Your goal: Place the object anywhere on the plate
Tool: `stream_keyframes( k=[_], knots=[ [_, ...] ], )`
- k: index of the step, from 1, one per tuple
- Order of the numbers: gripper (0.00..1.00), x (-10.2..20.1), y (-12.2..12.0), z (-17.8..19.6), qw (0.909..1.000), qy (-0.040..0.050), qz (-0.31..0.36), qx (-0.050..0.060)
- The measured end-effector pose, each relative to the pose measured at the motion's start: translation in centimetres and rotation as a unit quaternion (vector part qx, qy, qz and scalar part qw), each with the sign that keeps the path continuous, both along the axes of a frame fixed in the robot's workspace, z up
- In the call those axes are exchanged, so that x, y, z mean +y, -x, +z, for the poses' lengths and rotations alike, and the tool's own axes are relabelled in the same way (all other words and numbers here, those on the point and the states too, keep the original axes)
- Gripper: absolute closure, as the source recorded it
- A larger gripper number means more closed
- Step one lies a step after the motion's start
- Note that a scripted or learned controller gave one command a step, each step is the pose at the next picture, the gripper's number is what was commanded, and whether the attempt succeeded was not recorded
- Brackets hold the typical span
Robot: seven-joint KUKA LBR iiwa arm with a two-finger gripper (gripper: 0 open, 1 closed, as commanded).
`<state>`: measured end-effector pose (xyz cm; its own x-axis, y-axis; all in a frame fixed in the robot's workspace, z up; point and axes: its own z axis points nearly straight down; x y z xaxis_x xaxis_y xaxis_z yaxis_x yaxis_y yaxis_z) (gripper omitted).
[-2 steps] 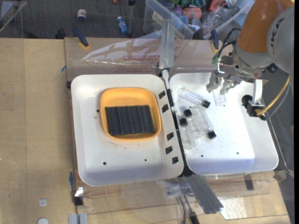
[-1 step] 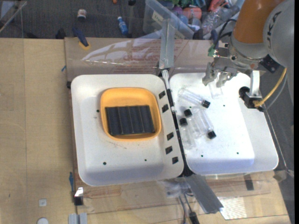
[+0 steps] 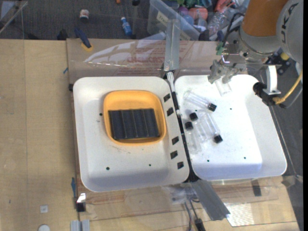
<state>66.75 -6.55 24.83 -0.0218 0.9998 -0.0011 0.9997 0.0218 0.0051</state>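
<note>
Plainly early in the job, judging by the camera view. Seen at the nine-o'clock side of the worktop: the left bin (image 3: 91,172), carrying the orange plate (image 3: 134,96) near its middle, with a dark ridged slab (image 3: 134,123) lying on the plate and nothing else upon it. Seen at the three-o'clock side: the right bin (image 3: 250,148), holding a loose cluster of clear vials (image 3: 201,113) with black caps, gathered toward that bin's nine-o'clock edge, just beside the divider between the two bins. Cannot pick out which of these counts as the object; all lying flat, some touching, well apart from the plate.

Up at roughly one o'clock: the gripper (image 3: 224,76), hanging over the twelve-o'clock rim of the right bin, under the grey arm with its orange band (image 3: 262,11). Cannot tell how far apart or closed the gripper stands, nor whether anything clear sits in it; too pale and blurred against the white bin.

Done so far, as far as shown: nothing delivered to the plate. Left, by this reading: securing one vial, carrying it across the divider toward nine o'clock, and setting it down anywhere on the plate.
</note>
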Motion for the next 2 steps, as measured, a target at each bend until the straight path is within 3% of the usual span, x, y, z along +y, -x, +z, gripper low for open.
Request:
stream_keyframes(
  k=[1,2],
  knots=[
    [1.0,0.24,0.02,1.08,1.0,0.0004,0.009,0.0],
    [1.0,-0.62,0.0,1.68,0.9978,0.0005,0.067,0.0]
  ],
)
